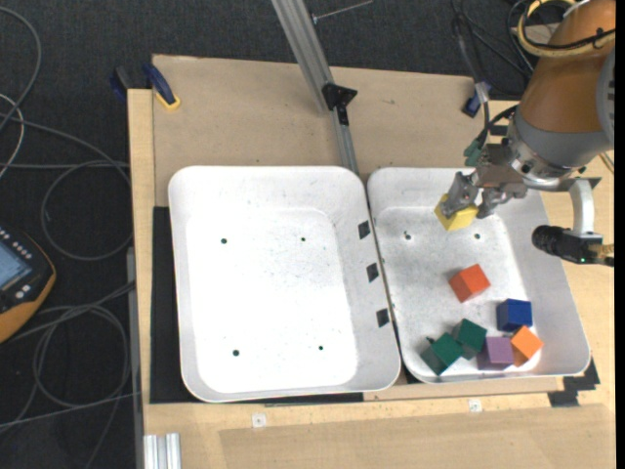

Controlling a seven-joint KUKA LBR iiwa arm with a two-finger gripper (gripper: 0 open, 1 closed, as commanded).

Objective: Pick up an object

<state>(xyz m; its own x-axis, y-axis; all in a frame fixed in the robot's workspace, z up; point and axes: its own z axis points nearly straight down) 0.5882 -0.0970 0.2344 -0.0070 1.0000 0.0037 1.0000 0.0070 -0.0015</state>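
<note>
Two shallow white bins sat side by side on the counter point(244, 96). The left bin point(195, 193) showed only its speckled floor and a few dark dots. The right bin point(391, 189) held a loose red-orange block point(469, 281) near its middle and, along the near edge, a cluster of two dark green blocks point(456, 345), a purple block point(499, 351), a blue block point(515, 313) and an orange block point(526, 342), touching or just beside one another. The arm point(566, 86) reached in from the right over the far part of the right bin. Its gripper point(467, 201) had its jaws closed on a yellow block point(455, 217), which hung tilted, apparently just above the bin floor.
</note>
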